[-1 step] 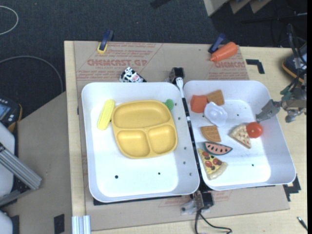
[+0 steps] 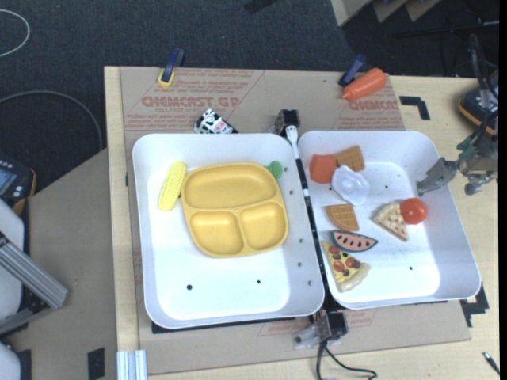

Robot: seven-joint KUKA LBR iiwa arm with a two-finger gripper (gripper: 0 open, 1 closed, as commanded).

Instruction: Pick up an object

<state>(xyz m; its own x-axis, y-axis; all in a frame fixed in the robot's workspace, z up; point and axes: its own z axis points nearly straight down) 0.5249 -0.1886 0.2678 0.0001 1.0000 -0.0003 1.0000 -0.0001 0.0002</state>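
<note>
My gripper (image 2: 454, 180) hangs over the right rim of the right bin (image 2: 451, 260), its two grey fingers spread open with nothing between them. Just to its left lie a red tomato (image 2: 413, 210) and a pizza slice (image 2: 390, 219). Further left in the same bin are a clear plastic piece (image 2: 351, 185), an orange-red block (image 2: 322, 168), a brown toast piece (image 2: 351, 157), a waffle piece (image 2: 342, 215), a watermelon slice (image 2: 354, 241) and a second pizza slice (image 2: 346, 267).
The left bin (image 2: 158, 275) holds a yellow divided plate (image 2: 234, 208), a corn cob (image 2: 171, 185) and a small green item (image 2: 275, 169). Behind the bins on the bench lie a carrot (image 2: 364, 84), a black-and-white toy (image 2: 212, 122) and a yellow clamp (image 2: 168, 70).
</note>
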